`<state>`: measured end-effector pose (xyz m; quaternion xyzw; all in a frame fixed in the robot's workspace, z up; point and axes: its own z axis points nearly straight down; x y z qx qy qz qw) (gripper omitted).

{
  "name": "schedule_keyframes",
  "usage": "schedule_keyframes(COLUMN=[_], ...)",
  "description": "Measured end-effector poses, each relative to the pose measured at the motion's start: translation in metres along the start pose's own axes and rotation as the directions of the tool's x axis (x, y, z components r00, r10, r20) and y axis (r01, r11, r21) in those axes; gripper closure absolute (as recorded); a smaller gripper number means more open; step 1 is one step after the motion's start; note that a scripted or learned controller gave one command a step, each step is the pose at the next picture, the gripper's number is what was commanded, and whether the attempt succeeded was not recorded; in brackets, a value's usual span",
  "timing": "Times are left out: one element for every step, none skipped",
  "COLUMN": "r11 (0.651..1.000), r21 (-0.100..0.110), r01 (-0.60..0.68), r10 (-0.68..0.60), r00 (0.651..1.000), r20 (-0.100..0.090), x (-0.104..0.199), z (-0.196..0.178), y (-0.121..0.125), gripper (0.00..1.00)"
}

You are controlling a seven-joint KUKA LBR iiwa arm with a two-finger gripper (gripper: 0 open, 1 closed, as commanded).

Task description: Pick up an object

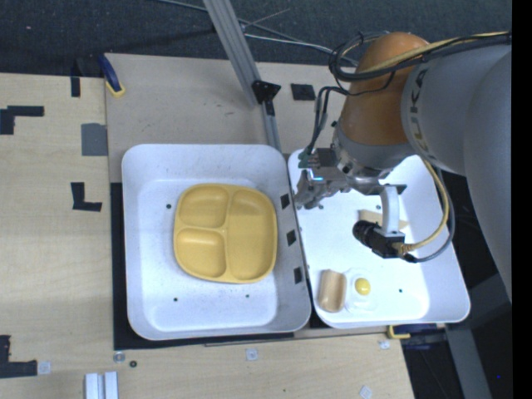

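Gripper (309, 191) state I can't tell (too dark), and below it sits a bread roll (332, 290) beside a toy fried egg (360, 288), probably light and rigid, best pinched across its narrow sides.

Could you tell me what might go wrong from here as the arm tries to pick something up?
1. The gripper sits close to the right bin's left wall, so a descent there might strike the rim.
2. The tan bread-like piece and the fried egg toy lie close together, so a grasp might nudge one aside.
3. The yellow divided plate looks wide and flat, probably hard to pinch.
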<state>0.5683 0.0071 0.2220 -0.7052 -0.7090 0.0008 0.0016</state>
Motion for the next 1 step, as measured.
schedule_keyframes(r11=[1.0], r21=[0.001], r01=[0.002], r10=[-0.002], r00=[1.0], r20=[0.0], x=[0.0588], z=[-0.0028], y=[-0.0246], gripper=[1.0])
